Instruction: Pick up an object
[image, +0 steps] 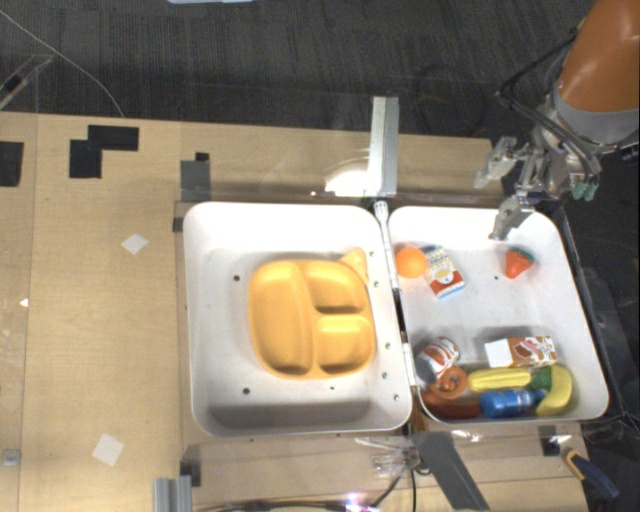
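Strawberry (517, 263) is your nearest candidate: it lies by itself in the right bin (577, 300), toward the far right corner, just below the gripper (508, 205). You can see the fingers spread apart with nothing between them, hanging over the bin's far rim. So nothing is picked yet; reach, close and lift all remain. Other options sit further off: an orange (410, 261) touching a small carton (443, 272), and a crowded pile along the near wall. The left bin holds a yellow tray (310, 315).
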